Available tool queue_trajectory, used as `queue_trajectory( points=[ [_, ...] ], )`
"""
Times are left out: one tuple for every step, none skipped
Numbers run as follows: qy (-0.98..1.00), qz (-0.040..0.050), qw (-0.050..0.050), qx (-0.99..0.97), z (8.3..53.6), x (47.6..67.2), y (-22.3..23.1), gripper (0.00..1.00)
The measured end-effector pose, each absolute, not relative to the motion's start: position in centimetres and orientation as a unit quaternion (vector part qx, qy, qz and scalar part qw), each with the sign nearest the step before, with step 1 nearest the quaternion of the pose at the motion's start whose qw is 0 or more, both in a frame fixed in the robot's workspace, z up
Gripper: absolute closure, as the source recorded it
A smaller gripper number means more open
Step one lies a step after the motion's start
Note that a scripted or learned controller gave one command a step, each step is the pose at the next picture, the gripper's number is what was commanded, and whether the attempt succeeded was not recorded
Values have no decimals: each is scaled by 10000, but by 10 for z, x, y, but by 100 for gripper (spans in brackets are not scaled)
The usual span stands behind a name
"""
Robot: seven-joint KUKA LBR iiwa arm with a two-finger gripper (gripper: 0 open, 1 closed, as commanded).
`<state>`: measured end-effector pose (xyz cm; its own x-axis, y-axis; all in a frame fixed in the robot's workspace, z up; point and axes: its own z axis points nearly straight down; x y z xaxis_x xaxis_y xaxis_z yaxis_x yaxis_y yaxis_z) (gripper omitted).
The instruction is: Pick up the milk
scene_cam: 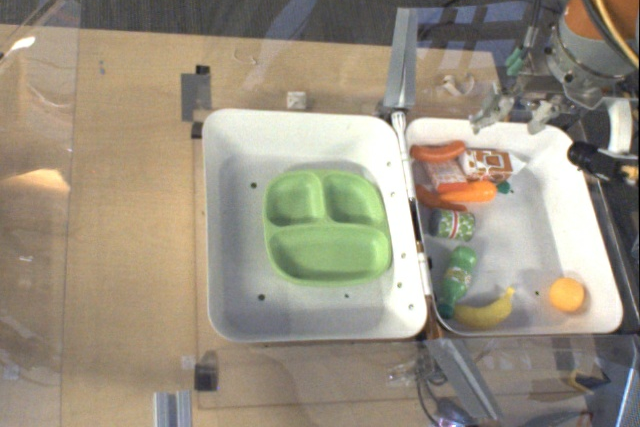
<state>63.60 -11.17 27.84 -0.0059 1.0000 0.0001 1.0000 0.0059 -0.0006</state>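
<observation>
The milk (482, 166) is a small brown and white carton lying on its side at the far left of the right bin (590, 245). A sausage (438, 153) lies just beyond it and a carrot (462, 194) lies against its near side. My gripper (510, 118) hangs over the far rim of the right bin, a little beyond and to the right of the milk. Its fingers are spread open with nothing between them.
Along the right bin's left wall lie a small can (453, 224), a green bottle (458, 275) and a banana (487, 310). An orange (567, 294) sits near the front right corner. The left bin (230, 215) holds a green divided plate (326, 224).
</observation>
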Motion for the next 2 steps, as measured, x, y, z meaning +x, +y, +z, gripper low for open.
queue_trajectory(
  points=[
    [-6752,2,-5,-7376,176,667,-176,0],
    [-6610,-93,-147,-7502,122,677,-163,0]
  ],
)
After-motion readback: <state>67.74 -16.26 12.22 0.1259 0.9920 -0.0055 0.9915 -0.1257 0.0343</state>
